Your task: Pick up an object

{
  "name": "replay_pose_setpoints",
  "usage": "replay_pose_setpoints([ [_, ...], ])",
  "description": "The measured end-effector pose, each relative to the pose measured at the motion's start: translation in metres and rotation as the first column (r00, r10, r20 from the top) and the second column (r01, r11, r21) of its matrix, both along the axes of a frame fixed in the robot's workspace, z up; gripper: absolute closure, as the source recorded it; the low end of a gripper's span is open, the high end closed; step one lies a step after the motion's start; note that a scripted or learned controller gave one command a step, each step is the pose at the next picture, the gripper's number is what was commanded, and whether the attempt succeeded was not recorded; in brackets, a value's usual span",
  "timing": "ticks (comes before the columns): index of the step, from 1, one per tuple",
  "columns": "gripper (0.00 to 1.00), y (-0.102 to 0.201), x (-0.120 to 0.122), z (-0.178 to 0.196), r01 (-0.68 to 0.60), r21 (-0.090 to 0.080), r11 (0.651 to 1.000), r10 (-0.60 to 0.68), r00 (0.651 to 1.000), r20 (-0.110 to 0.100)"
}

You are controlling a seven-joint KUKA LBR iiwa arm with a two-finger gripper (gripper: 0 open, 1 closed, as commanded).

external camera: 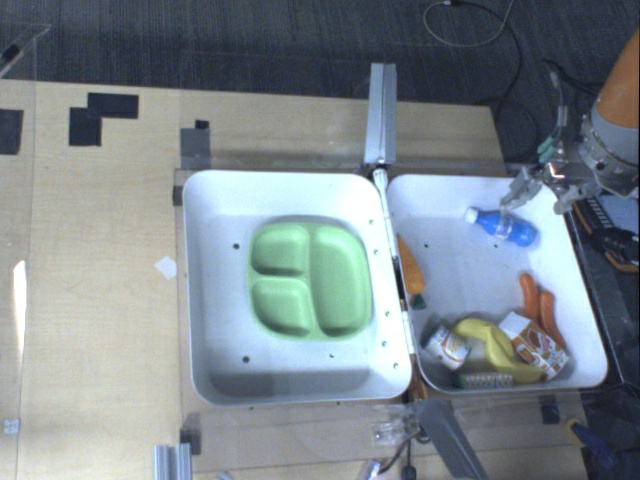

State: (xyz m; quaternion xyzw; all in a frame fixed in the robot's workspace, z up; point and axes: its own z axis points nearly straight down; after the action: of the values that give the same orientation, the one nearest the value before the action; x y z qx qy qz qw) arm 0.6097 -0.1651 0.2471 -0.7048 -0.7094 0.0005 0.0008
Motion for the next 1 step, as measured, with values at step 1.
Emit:
replay_pose_setpoints([
  [1, 0.00, -0.0218, -0.0029, -0.1522, 0.215, 0.000, 0.977, -0.215, 0.977, 0.001],
])
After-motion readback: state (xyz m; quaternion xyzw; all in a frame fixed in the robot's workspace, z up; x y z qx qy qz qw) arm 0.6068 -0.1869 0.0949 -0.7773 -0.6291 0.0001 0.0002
